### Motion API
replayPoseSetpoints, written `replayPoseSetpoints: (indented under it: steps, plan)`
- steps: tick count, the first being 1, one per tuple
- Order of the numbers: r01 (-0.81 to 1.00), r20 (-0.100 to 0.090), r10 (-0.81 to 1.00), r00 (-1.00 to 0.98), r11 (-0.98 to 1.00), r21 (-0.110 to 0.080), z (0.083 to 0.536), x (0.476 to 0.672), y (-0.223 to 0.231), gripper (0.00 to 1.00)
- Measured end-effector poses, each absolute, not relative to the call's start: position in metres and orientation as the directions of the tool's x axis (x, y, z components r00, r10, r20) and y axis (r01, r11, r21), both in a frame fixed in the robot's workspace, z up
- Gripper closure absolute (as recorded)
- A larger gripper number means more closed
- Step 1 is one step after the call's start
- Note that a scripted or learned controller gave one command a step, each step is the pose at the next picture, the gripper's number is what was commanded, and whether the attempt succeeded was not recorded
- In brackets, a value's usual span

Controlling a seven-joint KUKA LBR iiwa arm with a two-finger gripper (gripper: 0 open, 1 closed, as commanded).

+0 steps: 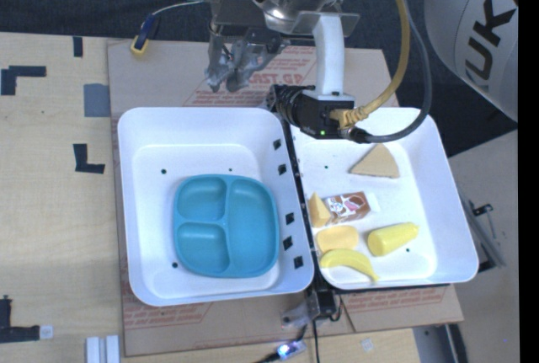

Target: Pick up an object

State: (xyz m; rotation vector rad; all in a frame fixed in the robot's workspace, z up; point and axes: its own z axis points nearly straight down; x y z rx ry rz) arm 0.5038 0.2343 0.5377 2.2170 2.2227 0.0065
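Gripper (237, 71) at 12 o'clock, above left bin (139, 184) far rim, fingers near together, nothing between. Food in right bin (438, 184): banana (349, 262) at 5 o'clock. Step: approach, prob. Next: swing over, descend, grasp.

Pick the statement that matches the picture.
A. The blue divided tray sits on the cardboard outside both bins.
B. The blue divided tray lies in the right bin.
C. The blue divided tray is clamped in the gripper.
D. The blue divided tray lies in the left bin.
D: the blue divided tray lies flat on the floor of the left bin, while the gripper hangs above the cardboard beyond the bins' far rim.
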Motion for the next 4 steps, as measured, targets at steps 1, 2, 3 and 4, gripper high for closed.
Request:
replayPoseSetpoints:
  steps: [1, 2, 3, 4]
  plan:
    - [1.0, -0.007, 1.0, -0.002, 0.002, -0.013, 0.451, 0.484, 0.233, 1.0]
    - [1.0, 0.001, 1.0, -0.001, 0.001, 0.005, 0.537, 0.522, 0.234, 1.0]
    - [1.0, -0.006, 1.0, -0.002, 0.002, -0.013, 0.457, 0.492, 0.233, 1.0]
    - [1.0, 0.001, 1.0, -0.001, 0.001, 0.005, 0.537, 0.533, 0.234, 1.0]
